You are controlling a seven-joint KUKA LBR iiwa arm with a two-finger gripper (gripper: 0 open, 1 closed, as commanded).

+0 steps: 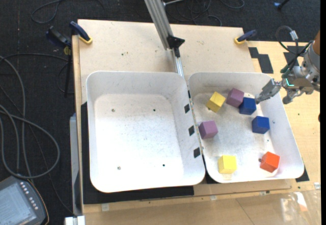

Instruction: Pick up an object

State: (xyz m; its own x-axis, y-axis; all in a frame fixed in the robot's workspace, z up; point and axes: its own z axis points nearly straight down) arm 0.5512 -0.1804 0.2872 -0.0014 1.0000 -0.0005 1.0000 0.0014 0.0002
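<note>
The grey two-finger gripper (277, 92) hangs at the right bin's (290, 137) upper right rim, its fingers spread apart and pinching nothing. No block is lifted yet, so the whole pick looks still to do. The nearest candidate, a small dark blue cube (247, 105), sits just beside one fingertip, touching a purple cube (235, 97). Being a cube, it has no long axis; it lies slightly turned against the bin's walls.
</note>
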